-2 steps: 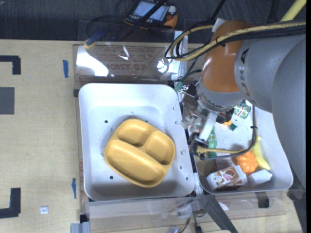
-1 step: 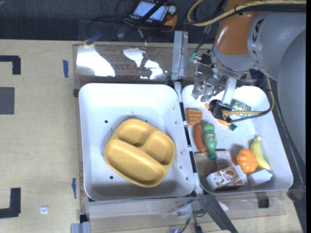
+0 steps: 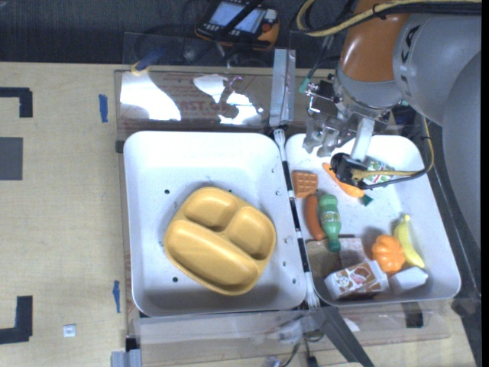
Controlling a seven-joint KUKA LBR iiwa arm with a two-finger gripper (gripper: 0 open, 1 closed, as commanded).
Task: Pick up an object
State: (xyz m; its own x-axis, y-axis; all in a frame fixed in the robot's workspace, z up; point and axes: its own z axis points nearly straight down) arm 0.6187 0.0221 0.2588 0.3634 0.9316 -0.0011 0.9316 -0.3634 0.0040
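The gripper (image 3: 330, 140) hangs over the back of the right bin (image 3: 439, 277), its fingers slightly parted with nothing between them, so this looks like the approach before a grasp; next it must settle on one item and descend squarely. The left bin (image 3: 145, 281) holds one yellow bread loaf (image 3: 220, 238). The right holds one waffle (image 3: 304, 183), one green bottle (image 3: 330, 220), one banana (image 3: 408, 241), one carton (image 3: 356, 279), and perhaps a carrot (image 3: 344, 180)

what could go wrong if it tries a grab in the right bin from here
1. The green bottle, carrot and waffle lie packed against the bin wall, so a pick may catch two or slip.
2. The gripper hangs near the rear rim and could clip it descending.
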